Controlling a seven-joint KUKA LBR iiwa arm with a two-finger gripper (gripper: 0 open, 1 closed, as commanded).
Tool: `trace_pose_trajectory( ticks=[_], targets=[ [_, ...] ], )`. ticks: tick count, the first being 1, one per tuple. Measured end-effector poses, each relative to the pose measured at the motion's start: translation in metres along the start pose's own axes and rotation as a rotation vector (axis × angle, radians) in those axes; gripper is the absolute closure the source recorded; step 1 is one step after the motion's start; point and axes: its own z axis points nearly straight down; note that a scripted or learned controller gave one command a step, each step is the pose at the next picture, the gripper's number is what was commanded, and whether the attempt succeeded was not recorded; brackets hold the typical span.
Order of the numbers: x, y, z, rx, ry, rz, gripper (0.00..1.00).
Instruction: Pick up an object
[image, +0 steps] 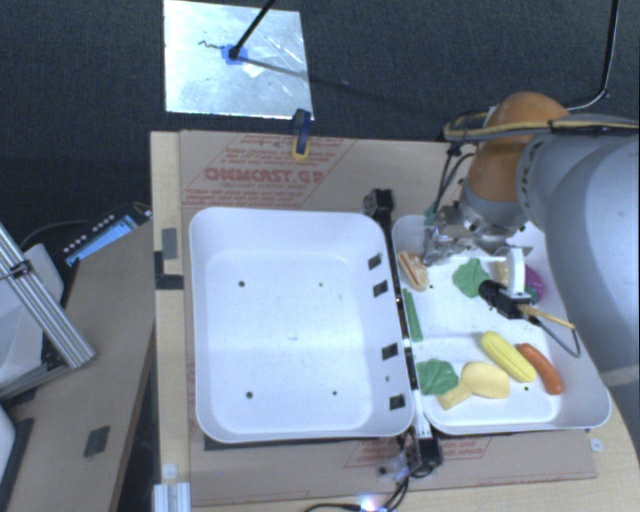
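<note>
Red print on the brown cardboard sheet behind the left white plastic bin is too blurred to read. The right white plastic bin holds the clutter: a yellow corn cob, an orange-red carrot, a pale yellow lumpy piece and green leaf shapes. The metal two-finger gripper hangs over that bin's far left corner (cannot tell its grip), just beside a tan striped piece.

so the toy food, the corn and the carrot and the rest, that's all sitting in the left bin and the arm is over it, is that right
Not quite: the toys lie in the right bin, not the left bin. The camera view shows the corn, the carrot and the other pieces there. The rest stands: the arm is over them, with its gripper at the bin's far end.
</note>
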Motion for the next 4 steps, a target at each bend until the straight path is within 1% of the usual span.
trace_pose_trajectory(
  ticks=[4],
  targets=[
    [-0.0008,0.0000,0.0000,0.000,0.000,0.001,1.00]
  ],
)
